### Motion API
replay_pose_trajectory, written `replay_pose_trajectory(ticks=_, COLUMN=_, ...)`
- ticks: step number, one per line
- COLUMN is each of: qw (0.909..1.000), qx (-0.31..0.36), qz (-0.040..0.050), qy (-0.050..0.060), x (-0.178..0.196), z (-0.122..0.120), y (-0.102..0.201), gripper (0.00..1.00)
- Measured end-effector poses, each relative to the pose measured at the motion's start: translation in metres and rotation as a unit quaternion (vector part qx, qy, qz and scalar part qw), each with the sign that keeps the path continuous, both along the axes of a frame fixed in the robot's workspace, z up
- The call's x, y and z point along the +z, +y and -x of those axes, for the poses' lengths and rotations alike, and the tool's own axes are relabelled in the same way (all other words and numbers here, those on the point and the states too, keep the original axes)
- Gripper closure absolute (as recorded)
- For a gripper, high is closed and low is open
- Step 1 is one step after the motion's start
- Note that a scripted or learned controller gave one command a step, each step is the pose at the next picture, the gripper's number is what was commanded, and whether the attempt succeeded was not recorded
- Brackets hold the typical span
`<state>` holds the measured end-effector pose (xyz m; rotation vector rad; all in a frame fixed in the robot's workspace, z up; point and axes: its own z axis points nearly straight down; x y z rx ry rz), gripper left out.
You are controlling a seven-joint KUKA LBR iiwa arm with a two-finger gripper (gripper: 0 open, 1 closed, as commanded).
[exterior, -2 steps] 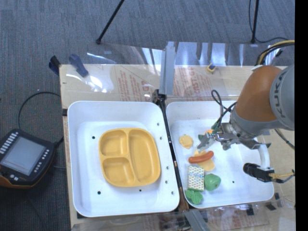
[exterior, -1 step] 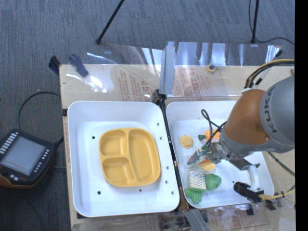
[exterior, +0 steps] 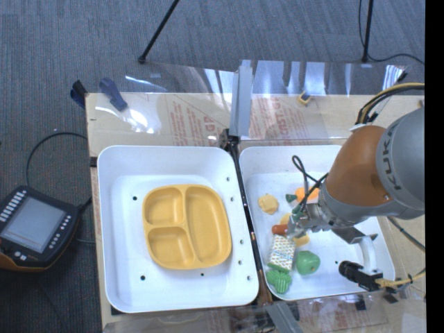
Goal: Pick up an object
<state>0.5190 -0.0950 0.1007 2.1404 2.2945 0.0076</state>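
My hand (exterior: 297, 226) hangs low in the right bin (exterior: 361, 152) over a cluster of small toy foods; the checkered block (exterior: 282, 252) below it looks light and stiff, best pinched across its narrow sides; the bin's left wall crowds it; its right side lies open.

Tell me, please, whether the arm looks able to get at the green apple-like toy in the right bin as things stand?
Probably yes: the green toy lies uncovered near the gripper, with only the checkered block close beside it.

Grey carpet floor (exterior: 83, 40), apparently ribbed.
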Motion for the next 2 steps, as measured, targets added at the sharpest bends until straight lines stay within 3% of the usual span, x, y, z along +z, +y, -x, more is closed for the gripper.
replay_pose_trajectory(ticks=1, qw=0.9999, qx=0.016, qz=-0.0001, qy=0.002, x=0.088, z=0.017, y=0.032, gripper=1.0)
replay_pose_trajectory(ticks=2, qw=0.9971, qx=0.076, qz=-0.0002, qy=0.006, x=0.085, z=0.036, y=0.035, gripper=1.0)
